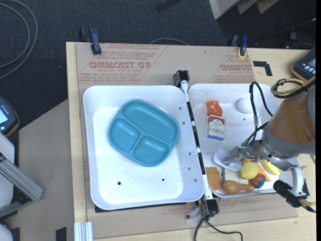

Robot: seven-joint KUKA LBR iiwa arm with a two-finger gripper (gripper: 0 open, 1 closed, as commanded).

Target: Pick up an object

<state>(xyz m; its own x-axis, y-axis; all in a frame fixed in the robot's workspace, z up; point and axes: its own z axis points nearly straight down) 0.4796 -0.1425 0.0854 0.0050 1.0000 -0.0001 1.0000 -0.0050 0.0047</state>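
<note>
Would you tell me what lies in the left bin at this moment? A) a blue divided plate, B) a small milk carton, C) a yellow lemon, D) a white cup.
A: the blue divided plate lies alone in the left bin, while the carton and the yellow lemon sit in the right bin.

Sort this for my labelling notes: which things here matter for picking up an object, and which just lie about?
Job: gripper; yellow lemon; orange carrot; small carton; right bin.

Lying about: blue divided plate; left bin; blue clamps.
</note>
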